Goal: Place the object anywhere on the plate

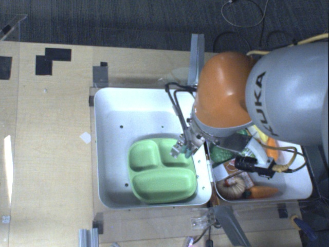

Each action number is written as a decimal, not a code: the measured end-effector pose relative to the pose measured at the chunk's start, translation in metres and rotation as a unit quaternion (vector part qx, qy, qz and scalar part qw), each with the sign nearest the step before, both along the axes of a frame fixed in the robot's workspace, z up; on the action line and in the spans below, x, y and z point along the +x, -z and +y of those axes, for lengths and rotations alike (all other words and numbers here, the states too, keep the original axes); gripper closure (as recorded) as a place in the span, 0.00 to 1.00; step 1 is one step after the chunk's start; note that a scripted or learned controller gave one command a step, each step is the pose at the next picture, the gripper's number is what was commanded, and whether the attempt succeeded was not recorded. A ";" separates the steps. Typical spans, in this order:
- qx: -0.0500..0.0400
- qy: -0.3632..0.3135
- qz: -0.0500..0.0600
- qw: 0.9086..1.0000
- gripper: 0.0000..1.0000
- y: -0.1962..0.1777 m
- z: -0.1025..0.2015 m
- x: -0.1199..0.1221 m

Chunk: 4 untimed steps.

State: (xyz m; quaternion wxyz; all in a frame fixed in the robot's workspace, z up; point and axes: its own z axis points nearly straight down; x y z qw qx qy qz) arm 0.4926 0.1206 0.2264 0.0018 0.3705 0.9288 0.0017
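Note:
A green divided plate (162,171) lies in the left white bin (115,138), towards its front right. My gripper (183,149) hangs just over the plate's upper right compartment, near the wall between the two bins. The arm's orange band and grey body cover most of the right bin (303,189). Small metallic parts show at the fingertips; what lies between them is too small to tell.
The right bin holds several objects under the arm: an orange carrot-like piece (262,192), a brown and white item (234,187), something green (223,153) and a yellow-orange item (270,143). A black cable (175,99) runs from the wrist over the left bin.

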 end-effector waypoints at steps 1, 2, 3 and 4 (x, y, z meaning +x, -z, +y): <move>0.000 -0.029 0.000 1.000 1.00 0.037 0.031 -0.005; 0.000 -0.075 -0.002 0.997 1.00 -0.045 -0.007 -0.004; 0.000 -0.114 0.000 0.993 1.00 0.019 -0.011 -0.005; 0.000 -0.163 -0.001 0.987 1.00 0.000 0.097 -0.005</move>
